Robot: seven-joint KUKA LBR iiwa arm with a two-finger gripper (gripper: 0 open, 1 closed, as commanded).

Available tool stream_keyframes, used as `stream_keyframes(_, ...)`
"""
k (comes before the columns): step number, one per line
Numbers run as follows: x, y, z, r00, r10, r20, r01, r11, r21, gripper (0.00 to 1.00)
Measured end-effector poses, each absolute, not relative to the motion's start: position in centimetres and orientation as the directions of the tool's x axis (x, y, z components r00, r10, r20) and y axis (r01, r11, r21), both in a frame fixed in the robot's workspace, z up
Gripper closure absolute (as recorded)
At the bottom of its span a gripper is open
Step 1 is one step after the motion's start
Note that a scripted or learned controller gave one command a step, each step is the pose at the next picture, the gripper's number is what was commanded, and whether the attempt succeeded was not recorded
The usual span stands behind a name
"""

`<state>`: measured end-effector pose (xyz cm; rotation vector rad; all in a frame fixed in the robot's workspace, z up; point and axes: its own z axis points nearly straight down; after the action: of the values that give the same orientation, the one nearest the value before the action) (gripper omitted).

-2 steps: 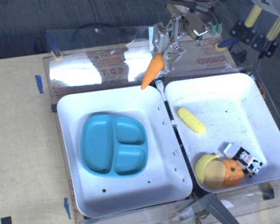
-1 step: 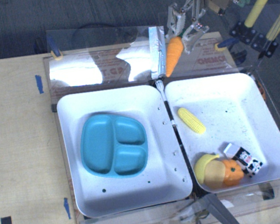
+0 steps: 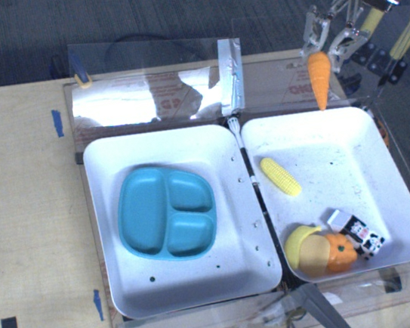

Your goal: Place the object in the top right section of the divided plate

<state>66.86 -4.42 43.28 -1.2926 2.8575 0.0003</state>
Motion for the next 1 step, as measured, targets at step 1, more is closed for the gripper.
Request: stream_keyframes(1,66.86,-7.14,43.24,-0.295,-0.955,-0.005,-0.955,0.295,-0.003,1.00)
